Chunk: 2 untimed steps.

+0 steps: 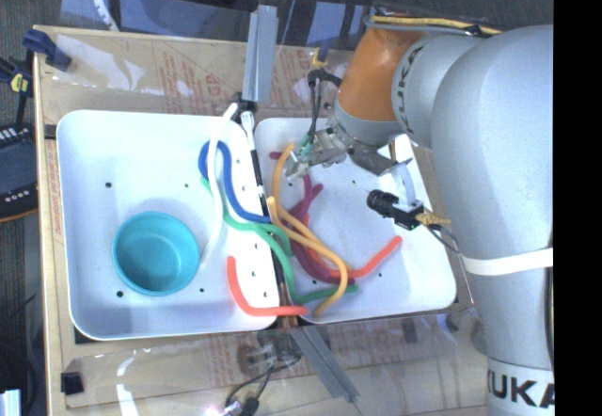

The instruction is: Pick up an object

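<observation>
While the arm reaches in over the right bin, nothing is lifted yet.

gripper: gripper [303, 163] sits low in the right bin [428, 282], near its far-left corner; fingers too small and cluttered to read, cannot tell how open, nothing seen between them.

target: tangle of flexible tubes, most likely pick; dark red tube [310, 216] lies just below and toward the camera from the gripper tip, closest candidate.

other strands: yellow-orange tube [315, 245] loops beside the dark red one, nearer the camera than the gripper; red-orange tube [381, 259] further out, toward the arm side; green tube [259, 233] and blue tube [221, 181] drape over the divider to the gripper's left.

cup: teal cup [157, 252] in the left bin [85, 141], well apart from the gripper.

handling: tubes look light, soft, limp, probably smooth and a bit slippery; will sag and drag neighbours since they overlap.

grasp spot: judged best across a single free stretch of the dark red tube, away from crossings, pinched square across its width.

risk: tube slipping out or pulling the knot along.
</observation>
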Motion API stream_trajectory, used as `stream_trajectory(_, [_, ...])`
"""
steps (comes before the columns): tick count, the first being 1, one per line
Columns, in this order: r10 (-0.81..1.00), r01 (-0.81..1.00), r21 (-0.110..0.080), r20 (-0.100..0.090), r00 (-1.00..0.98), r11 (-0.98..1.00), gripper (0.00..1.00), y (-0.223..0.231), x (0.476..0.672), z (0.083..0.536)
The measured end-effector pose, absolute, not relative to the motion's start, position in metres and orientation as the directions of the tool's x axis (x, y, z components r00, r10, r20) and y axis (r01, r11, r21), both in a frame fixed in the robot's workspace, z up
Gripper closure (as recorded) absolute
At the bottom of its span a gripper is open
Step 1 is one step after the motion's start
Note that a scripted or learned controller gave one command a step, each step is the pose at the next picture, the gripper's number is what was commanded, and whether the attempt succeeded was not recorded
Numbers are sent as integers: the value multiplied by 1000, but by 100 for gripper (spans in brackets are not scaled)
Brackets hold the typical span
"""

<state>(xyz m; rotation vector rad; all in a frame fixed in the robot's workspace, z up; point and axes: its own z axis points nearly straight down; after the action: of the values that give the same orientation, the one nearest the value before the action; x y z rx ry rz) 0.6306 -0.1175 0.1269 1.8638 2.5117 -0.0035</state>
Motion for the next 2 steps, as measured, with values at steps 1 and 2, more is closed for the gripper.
stream_trajectory(1, [957,957,6,-13,-290,290,0,-117,631,127])
stream_trajectory(2, [920,920,5,-20,-391,391,0,-117,643,99])
